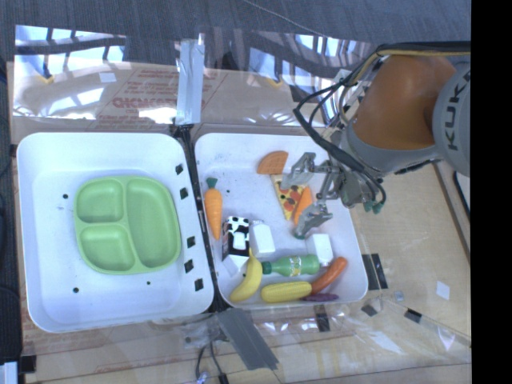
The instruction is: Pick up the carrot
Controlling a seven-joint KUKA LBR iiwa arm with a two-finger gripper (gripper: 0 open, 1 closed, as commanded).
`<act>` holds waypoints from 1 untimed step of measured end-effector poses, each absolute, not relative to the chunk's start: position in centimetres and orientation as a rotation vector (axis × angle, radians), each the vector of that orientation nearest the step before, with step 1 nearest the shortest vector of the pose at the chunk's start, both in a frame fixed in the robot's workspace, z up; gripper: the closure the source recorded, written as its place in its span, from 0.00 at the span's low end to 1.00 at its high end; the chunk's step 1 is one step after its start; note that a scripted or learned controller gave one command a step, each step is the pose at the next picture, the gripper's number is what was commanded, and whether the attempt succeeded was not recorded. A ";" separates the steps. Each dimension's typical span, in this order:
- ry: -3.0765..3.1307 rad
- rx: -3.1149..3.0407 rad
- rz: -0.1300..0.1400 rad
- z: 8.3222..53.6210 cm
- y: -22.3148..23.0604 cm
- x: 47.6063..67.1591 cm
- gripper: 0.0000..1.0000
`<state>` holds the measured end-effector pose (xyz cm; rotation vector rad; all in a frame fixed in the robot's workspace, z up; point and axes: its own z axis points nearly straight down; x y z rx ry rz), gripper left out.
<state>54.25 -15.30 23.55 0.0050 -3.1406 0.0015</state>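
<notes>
The carrot (pixel 213 212) is orange with a green top. It lies lengthwise along the left wall of the right bin (pixel 348 202), green end toward the back. My gripper (pixel 308 194) hangs over the right half of that bin, well to the right of the carrot and apart from it. It is open, with one finger toward the back and one toward the front. A pizza slice (pixel 290 198) lies on the bin floor below the gap. Nothing is held between the fingers.
Near the carrot lie a black-and-white block (pixel 236 234), a white block (pixel 262 237) and a banana (pixel 249 279). A green bottle (pixel 292 266), a yellow piece (pixel 286 292), a sausage (pixel 330 274) and an orange slice (pixel 273 162) share the bin. The left bin holds a green divided plate (pixel 128 224).
</notes>
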 end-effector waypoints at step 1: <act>-3.137 -0.212 0.002 9.3 -20.1 56.9 0.00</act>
